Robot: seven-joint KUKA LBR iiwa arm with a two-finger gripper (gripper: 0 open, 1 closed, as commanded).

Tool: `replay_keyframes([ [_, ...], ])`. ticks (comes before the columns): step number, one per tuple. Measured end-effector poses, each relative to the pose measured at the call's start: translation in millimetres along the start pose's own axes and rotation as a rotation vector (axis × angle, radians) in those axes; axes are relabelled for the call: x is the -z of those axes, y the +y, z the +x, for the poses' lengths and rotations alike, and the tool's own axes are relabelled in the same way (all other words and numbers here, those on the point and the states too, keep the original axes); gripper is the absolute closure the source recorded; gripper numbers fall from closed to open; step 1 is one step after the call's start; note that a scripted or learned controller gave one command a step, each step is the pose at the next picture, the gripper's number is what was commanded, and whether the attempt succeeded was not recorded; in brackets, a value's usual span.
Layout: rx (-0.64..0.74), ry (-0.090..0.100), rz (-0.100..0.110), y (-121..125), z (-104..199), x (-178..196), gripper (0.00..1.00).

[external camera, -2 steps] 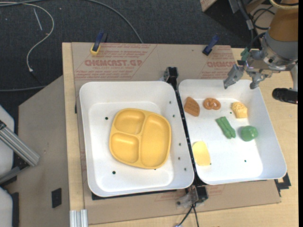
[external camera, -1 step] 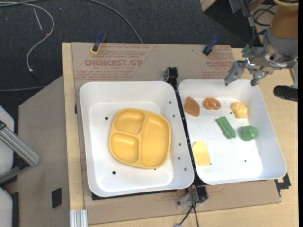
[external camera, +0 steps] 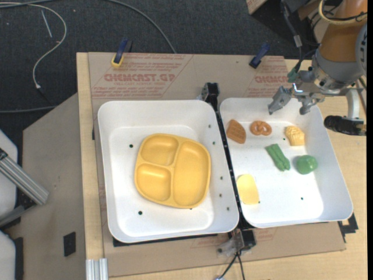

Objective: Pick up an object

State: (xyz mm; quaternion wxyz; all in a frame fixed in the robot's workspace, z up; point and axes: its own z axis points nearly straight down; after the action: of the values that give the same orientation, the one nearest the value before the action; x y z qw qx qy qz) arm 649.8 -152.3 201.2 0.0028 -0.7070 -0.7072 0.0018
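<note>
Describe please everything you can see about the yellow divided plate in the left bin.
The yellow divided plate looks like smooth moulded plastic, with rounded corners and raised ridges that split it into three compartments: two smaller ones on the view's left and a larger one on the right. All three hold nothing. It lies flat and right side up, slightly rotated, near the middle of the left bin. It touches only the bin floor, and the tool is far off, above the right bin.
</note>
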Motion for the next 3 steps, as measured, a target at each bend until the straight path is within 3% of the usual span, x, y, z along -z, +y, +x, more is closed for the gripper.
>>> replay_keyframes([
  [2, 0.000, 0.000, -0.001, -2.6, -4.3, -86.0, 0.00],
  [3, 0.001, -0.001, -0.008, -0.6, -4.0, -71.0, 1.00],
])
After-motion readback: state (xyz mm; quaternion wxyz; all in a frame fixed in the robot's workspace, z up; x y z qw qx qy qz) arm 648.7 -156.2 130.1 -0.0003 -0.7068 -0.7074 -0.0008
